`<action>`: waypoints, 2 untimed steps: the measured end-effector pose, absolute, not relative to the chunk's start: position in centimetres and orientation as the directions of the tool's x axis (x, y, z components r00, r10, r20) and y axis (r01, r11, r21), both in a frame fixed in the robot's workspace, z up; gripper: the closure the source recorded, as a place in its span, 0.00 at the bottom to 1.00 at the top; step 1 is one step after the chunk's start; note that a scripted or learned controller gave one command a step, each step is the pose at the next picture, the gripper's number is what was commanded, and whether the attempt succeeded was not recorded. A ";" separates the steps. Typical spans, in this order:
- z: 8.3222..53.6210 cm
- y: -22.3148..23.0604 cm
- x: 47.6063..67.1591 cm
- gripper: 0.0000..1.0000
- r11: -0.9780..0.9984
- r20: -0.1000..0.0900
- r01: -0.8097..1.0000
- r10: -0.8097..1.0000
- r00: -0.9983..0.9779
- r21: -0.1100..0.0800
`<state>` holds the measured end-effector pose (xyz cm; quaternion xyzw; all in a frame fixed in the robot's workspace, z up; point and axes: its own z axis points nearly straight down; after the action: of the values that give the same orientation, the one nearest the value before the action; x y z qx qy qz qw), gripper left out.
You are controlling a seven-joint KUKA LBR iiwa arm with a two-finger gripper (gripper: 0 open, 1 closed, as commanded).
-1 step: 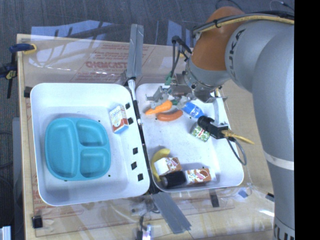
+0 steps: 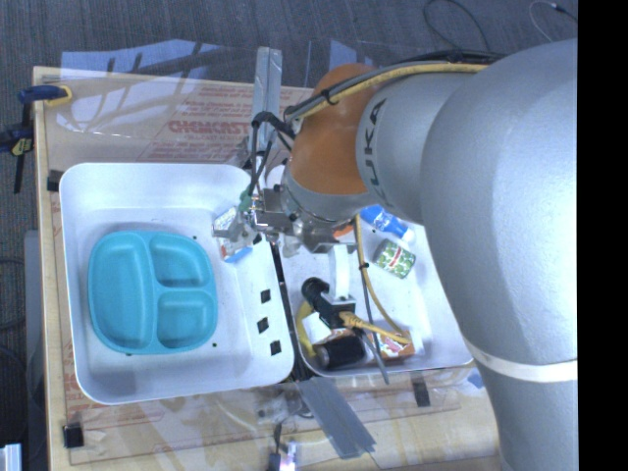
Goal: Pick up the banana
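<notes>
On the bench (image 2: 118, 106) we see the end effector (image 2: 238, 226), its opening not discernible, above the bins' divide, while the banana (image 2: 312, 330) lies in the cluttered right bin (image 2: 442, 346).

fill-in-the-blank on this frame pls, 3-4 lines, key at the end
1. The teal divided tray lies in the ____ bin as the camera sees it.
2. That tray has ____ compartments.
3. The arm's band above the wrist is coloured ____.
4. The banana lies in the same bin as the ____ can.

Missing words: left; three; orange; green
</notes>
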<state>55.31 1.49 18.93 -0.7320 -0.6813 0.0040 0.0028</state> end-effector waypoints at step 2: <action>14.4 10.9 47.5 0.00 -0.141 -0.003 0.990 0.990 0.141 -0.009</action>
<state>47.52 10.90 14.39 -0.7554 -0.6552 0.0042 0.0024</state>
